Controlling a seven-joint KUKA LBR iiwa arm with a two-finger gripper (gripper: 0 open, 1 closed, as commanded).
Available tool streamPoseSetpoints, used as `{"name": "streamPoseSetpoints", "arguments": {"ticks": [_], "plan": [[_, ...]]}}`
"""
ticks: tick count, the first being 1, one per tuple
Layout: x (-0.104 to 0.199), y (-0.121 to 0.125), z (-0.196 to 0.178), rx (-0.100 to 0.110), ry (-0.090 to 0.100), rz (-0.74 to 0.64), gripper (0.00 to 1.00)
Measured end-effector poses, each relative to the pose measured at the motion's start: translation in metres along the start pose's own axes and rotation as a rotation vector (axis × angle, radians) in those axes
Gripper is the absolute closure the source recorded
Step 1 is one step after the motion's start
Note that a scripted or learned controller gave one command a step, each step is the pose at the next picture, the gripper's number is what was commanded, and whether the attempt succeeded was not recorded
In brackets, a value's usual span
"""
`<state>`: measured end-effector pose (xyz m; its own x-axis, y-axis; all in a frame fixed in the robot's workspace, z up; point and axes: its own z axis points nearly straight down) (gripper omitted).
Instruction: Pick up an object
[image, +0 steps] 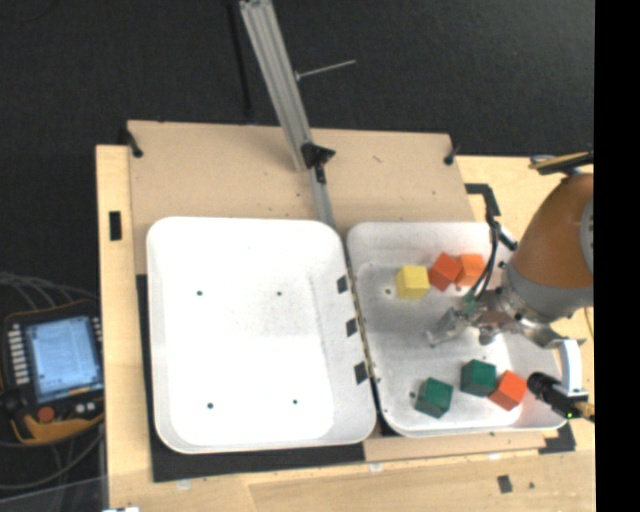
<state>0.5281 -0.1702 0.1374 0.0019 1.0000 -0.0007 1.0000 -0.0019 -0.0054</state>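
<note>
A: Where is the end effector (462, 325)?

B: Low inside the right bin (400, 415), near its middle, reaching in from the right. Whether it is spread or pinching anything I cannot tell; it is too small and blurred.

A: And the blocks?

B: All in that bin. A yellow block (411, 281) and two orange blocks (447, 270) (472, 268) lie near the far wall. Two green blocks (434, 397) (478, 377) and an orange-red block (509, 390) lie near the front.

A: The left bin (160, 330)?

B: White, on the tan surface (220, 170).
</note>
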Motion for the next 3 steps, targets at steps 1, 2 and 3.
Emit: {"name": "streamPoseSetpoints", "arguments": {"ticks": [1,2,3], "plan": [[0.0,0.003,-0.015,-0.012,0.0,0.005,1.0],[0.0,0.006,-0.058,-0.012,-0.001,-0.005,1.0],[-0.001,0.007,-0.106,-0.013,-0.002,-0.005,1.0]]}}
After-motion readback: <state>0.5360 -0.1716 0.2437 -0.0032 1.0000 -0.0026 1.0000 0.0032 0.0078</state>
